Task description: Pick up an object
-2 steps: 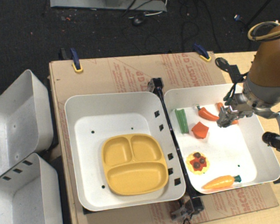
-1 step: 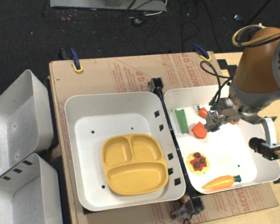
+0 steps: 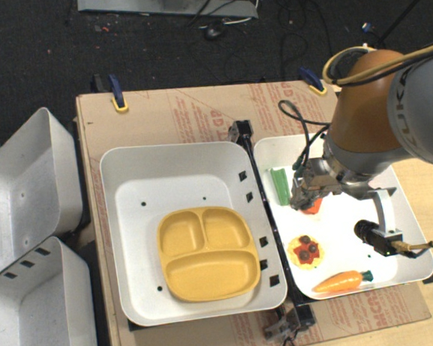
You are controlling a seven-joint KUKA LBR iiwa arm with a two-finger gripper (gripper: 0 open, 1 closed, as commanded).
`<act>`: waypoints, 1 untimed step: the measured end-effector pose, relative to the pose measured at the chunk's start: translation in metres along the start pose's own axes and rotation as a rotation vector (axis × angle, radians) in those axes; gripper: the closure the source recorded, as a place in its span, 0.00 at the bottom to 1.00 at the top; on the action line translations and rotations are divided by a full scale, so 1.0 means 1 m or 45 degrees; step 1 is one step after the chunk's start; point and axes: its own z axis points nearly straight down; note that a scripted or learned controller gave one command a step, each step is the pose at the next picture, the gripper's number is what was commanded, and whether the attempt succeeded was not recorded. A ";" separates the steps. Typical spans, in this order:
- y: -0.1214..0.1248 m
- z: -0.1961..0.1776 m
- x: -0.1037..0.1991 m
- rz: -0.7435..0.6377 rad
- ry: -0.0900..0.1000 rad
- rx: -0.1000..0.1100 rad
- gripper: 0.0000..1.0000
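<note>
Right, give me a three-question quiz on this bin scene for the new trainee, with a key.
1. True or false: the yellow divided plate lies in the same bin as the carrot.
2. Which item lies nearest the front edge of the right bin? A) green block B) carrot C) round yellow piece with dark berries
3. Fill in: the gripper sits above a small ____-coloured object beside the green block.

Key
1. False: the plate is in the left bin, the carrot in the right one.
2. B
3. Red-orange; whether it is gripped cannot be told from this view.
</note>
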 end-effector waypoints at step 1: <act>-0.010 0.005 0.049 0.000 -0.001 0.001 1.00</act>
